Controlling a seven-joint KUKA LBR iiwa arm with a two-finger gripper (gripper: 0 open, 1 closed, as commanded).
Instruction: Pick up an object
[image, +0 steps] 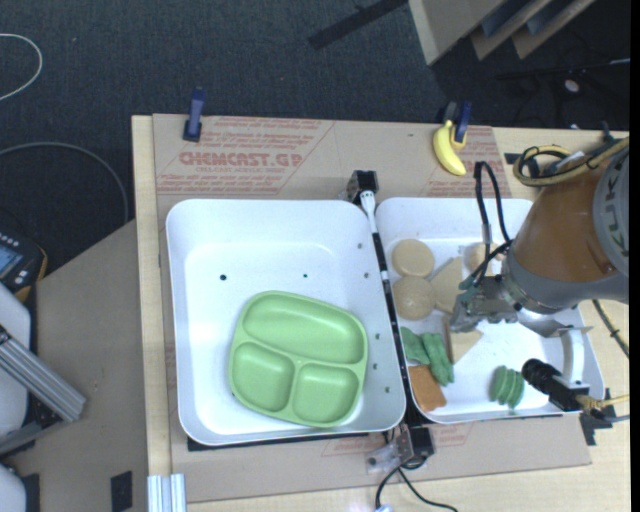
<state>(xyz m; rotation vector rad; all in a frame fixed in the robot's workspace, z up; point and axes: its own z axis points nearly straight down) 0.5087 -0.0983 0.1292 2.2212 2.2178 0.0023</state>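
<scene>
Your tool (468, 312) is down in the right shallow white bin (500, 408), and honestly you can't tell how it's set from this angle. It's sitting right by the pale round discs (412, 275) and a tan wedge (464, 345). Green pieces (430, 352), an orange block (425, 388) and a green ridged piece (506, 386) lie nearer the front. The left white bin (200, 240) holds a green divided tray (297, 357).

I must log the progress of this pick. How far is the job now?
Done: the arm has reached into the right bin, its tool low among the food pieces beside the round beige disc. In hand: nothing can be seen held. Left: grasping and lifting one piece; the green divided plate lies in the left bin.
</scene>
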